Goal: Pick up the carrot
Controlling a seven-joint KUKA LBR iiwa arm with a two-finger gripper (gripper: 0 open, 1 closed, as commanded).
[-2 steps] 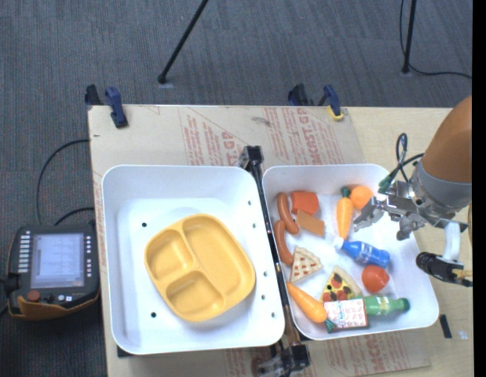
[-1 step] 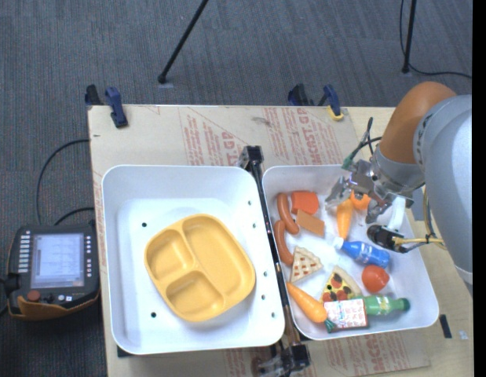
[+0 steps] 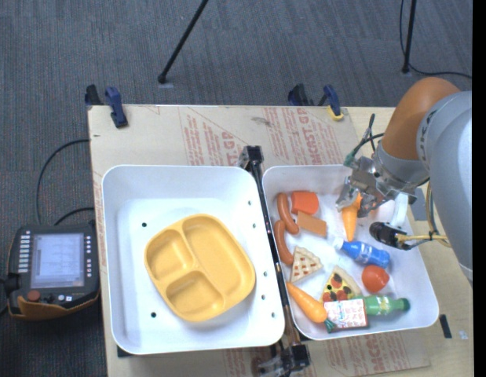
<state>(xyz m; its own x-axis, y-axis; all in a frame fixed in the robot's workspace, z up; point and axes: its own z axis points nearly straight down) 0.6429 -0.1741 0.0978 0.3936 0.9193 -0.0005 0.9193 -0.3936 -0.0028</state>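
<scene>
Gripper over the upright carrot in the right bin, grasp unconfirmed.

I saw a small carrot (image 3: 349, 221) directly under the gripper (image 3: 360, 197), its thick end tucked up between the fingers and its tip pointing down toward the blue bottle (image 3: 367, 252); I could not tell whether the jaws were clenched on it or merely straddling it, since the wrist hid the contact. A second, larger carrot (image 3: 307, 303) lay well away from the jaws at the near edge of the right bin (image 3: 425, 289), beside a pizza slice (image 3: 305, 264), so either might have been the target. The sausages (image 3: 283, 207) sat off to the jaws' far side. The yellow tray (image 3: 199, 266) in the left bin (image 3: 125, 210) was out of the way.
</scene>
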